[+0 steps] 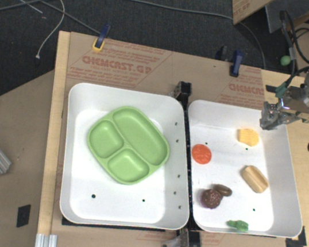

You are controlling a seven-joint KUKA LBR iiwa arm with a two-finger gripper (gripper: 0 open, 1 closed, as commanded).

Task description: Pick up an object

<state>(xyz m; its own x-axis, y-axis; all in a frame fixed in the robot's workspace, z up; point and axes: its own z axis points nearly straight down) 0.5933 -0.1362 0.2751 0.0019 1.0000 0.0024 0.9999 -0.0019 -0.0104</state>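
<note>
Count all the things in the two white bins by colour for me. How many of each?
Green: 2, the divided plate and the small green piece
Yellow: 1, the yellow block
Orange-red: 1, the round piece
Tan: 1, the bread roll
Brown: 1, the dark lump
Total: 6

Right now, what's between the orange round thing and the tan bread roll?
Nothing: in the camera view, just bare white bin floor lies between the orange round thing and the tan bread roll.

Bright, even overhead light washes the white bins [73, 194] pale; shadows soft, focus slightly grainy throughout.
</note>
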